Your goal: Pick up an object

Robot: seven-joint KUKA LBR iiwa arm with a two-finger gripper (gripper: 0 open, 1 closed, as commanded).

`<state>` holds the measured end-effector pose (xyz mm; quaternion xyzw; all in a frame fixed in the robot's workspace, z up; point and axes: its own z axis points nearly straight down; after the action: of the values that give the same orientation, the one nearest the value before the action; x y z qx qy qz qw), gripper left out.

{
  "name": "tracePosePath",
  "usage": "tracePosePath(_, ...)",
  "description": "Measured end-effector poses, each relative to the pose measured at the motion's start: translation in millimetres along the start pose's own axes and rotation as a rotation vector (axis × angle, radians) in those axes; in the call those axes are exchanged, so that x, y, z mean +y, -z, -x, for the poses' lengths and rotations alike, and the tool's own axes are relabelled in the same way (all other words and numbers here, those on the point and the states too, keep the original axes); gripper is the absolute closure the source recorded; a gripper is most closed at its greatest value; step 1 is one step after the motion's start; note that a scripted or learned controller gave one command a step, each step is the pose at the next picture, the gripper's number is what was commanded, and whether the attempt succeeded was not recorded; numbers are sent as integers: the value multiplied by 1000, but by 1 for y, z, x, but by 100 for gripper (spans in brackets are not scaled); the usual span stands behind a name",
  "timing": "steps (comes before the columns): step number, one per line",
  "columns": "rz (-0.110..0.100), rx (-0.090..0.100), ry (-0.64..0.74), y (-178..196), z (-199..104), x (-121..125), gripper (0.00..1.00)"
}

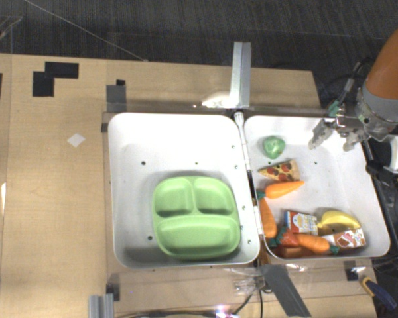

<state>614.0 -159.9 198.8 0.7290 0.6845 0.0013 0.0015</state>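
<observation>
The gripper (333, 138) is hovering with its fingers spread wide and holding nothing, over the far right corner of the right bin (358, 197). A green ball (274, 146) is lying in that bin's far left area, with a pizza slice (280, 171), carrots (283, 189) and a banana (338, 220) lying nearer the camera.

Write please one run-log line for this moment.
tool: open, holds nothing | position: over right bin, far corner | nearest item: green ball | green tray: left bin

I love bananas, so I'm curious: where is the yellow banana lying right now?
The banana lies in the right bin, near its front right corner, atop the pile beside a small carton and just behind an orange carrot.
</observation>
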Motion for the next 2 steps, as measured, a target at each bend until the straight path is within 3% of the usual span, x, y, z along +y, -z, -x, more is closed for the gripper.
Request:
tracePosePath(1, 0, 1, 71, -75, -70, 23, 0)
tracePosePath(2, 2, 1, 186, -12, -117, -14, 0)
